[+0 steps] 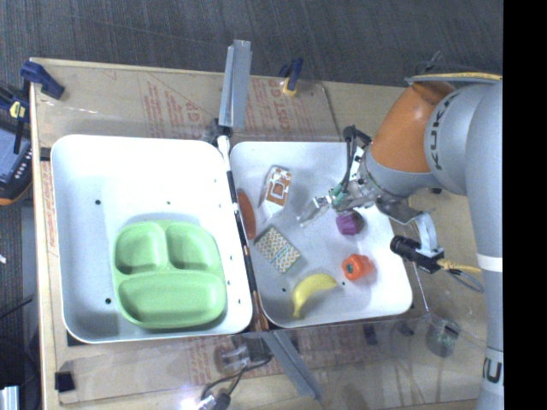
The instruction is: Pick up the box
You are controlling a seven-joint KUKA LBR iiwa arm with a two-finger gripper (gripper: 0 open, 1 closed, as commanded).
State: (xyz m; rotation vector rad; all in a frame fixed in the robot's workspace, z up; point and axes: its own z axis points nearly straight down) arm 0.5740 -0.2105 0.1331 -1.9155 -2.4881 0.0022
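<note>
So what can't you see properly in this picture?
- Gripper, camera view: too small and blurry to tell how its fingers stand.
- Box, camera view: its print is too small to read.
- Brown thing by the bin wall, camera view: too blurry to name.
- Robot arm, camera view: cut off on the right.

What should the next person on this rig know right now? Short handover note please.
Gripper: low in the right bin, among the items; whether it is open or shut cannot be told. Nothing visibly held.
Box: lying in the right bin's upper left part, apart from the gripper.
Also in that bin: patterned packet, banana, purple fruit, orange fruit. Green tray sits in the left bin.
Done: nothing yet.
Left: grasp the box and lift it.
</note>
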